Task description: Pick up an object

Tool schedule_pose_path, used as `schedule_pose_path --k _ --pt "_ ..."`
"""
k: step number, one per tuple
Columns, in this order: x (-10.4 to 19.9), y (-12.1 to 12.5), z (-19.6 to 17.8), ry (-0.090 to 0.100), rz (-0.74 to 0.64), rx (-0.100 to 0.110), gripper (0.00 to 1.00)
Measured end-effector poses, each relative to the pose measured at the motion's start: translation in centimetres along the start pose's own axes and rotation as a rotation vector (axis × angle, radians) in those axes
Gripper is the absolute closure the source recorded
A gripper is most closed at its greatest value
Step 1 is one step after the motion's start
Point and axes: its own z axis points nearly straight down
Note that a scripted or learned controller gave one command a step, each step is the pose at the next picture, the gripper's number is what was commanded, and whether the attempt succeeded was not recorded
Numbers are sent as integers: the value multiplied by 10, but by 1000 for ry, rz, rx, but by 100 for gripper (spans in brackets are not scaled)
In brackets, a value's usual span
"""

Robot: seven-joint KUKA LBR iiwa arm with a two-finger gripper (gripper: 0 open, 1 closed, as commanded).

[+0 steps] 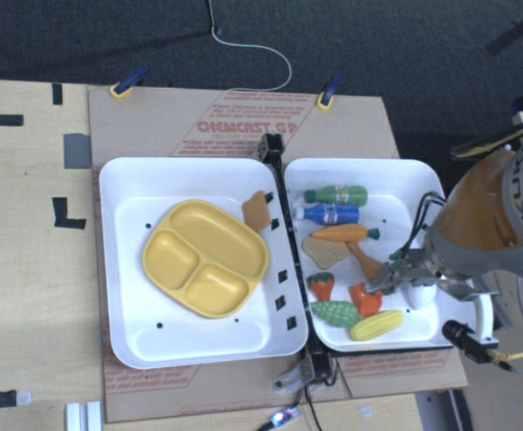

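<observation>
The right bin (405,173) holds toy food: a green bottle (336,195), a blue bottle (328,214), an orange carrot (342,233), a tan bread slice (324,252), a brown drumstick (365,263), a strawberry (321,285), a red pepper (365,299), a green cucumber (333,312) and a yellow corn cob (376,325). My gripper (389,277) hangs low over the right bin, beside the drumstick's end and just above the red pepper. A brown piece (258,210) lies in the left bin by the divider.
A yellow divided plate (206,257) lies in the left bin (118,241). The grey and orange arm (486,223) covers the right bin's right edge. Both bins rest on cardboard (243,124) held by clamps (128,82).
</observation>
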Motion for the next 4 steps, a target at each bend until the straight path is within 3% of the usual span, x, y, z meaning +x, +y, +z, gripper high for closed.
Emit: schedule_pose_path --k 1,2,3,4 --pt "-8 -4 -50 -12 5 9 100" --pt "-4 7 -100 -12 3 7 100" --pt "-4 8 -122 -11 3 9 100" --pt "54 24 -111 -9 -2 13 100"
